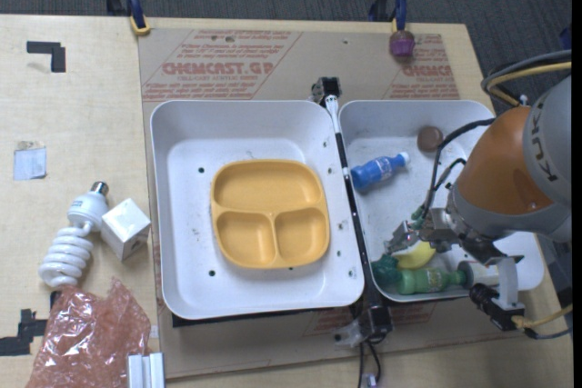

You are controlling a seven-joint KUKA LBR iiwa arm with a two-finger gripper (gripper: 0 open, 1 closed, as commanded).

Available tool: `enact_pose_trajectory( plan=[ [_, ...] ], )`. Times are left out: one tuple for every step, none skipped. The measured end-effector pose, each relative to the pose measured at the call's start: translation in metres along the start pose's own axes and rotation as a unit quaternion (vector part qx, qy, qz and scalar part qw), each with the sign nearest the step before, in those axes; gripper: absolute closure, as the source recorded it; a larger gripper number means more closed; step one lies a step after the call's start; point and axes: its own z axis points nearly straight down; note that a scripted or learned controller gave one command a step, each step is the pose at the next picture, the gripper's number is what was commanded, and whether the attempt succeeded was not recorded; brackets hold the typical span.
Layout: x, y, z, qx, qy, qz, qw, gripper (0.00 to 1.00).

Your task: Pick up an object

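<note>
- Two white bins are seen side by side on the tabletop (pixel 82 159); the left bin (pixel 182 150) holds a yellow divided tray (pixel 270 213).
- In the right bin (pixel 382 127), candidate objects are seen: a blue bottle (pixel 377 170) toward 11 o'clock, a small brown round item (pixel 429 137) toward 12 o'clock, and a green bottle (pixel 420 279) with a yellow piece (pixel 417 255) touching it, at 6 o'clock by the front wall.
- The arm (pixel 509 177) is reached in from 3 o'clock; the gripper (pixel 424 236) is lowered over the yellow piece and green bottle.
- Fingers state: cannot be told, as the tips are lost in clutter and hidden by the wrist.
- Nothing is seen lifted; every object appears to be resting in the bin.
- Progress judged: approach done, grasp unconfirmed, lift left to do.
- A light bulb (pixel 73 241) and a white cube (pixel 125 227) are lying at 9 o'clock, outside the bins.
</note>
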Motion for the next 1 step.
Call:
enact_pose_trajectory(
  plan=[
    [-0.0004,0.0015,-0.0099,-0.002,-0.001,0.000,1.0000,1.00]
  ],
)
